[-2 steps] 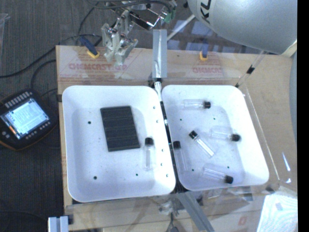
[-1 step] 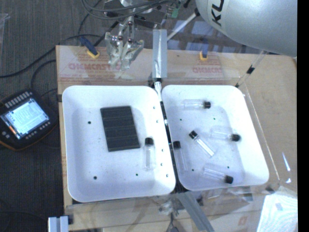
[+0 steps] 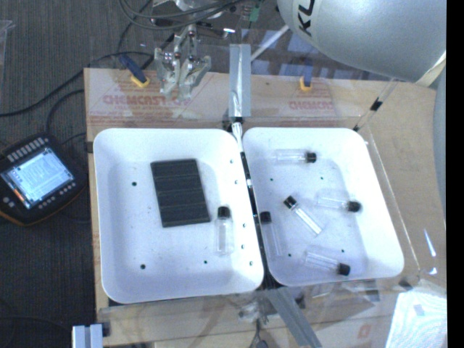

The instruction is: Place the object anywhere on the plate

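Hanging above the top edge of the left bin (image 3: 109,194), in the upper middle of the frame, the hand (image 3: 181,78) sits over the table (image 3: 326,104) rather than over either bin. Its fingers (image 3: 168,82) point downward with a gap between them, spread apart and gripping nothing.

In the left bin a dark, ribbed rectangular plate (image 3: 179,192) lies flat, a little above and left of the bin's centre. Just beside the plate's lower right corner lies a clear vial with a black cap (image 3: 223,229), cap toward the top of the frame; it rests on the white bin floor, near the plate but not on it.

The right bin (image 3: 377,201) holds several more clear, black-capped vials: one near the top (image 3: 293,155), one in the middle lying diagonally (image 3: 301,215), one at the right (image 3: 338,204), one at the lower right (image 3: 326,262), and one against the left wall (image 3: 271,234).

At the left edge of the frame, off the table, a handheld control pendant (image 3: 36,180) lies with its screen lit. The arm's large grey body (image 3: 362,20) fills the upper right corner.
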`<action>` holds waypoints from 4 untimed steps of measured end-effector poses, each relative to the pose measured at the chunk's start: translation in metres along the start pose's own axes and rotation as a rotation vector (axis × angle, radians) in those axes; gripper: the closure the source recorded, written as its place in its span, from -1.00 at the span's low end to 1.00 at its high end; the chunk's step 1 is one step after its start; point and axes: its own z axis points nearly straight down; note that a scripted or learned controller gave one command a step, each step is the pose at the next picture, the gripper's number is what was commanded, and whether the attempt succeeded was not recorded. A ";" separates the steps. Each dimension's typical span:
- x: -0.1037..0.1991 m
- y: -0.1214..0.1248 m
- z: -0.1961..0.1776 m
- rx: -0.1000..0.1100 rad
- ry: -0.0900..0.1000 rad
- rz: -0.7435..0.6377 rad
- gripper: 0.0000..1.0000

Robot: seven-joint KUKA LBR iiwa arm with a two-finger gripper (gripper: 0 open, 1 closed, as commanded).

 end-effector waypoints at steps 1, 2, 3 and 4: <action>-0.002 -0.001 -0.008 -0.004 -0.009 0.002 1.00; -0.001 0.003 -0.011 -0.001 0.000 -0.389 1.00; -0.009 0.001 -0.024 -0.001 -0.001 -0.721 1.00; -0.009 0.001 -0.024 -0.002 -0.001 -0.813 1.00</action>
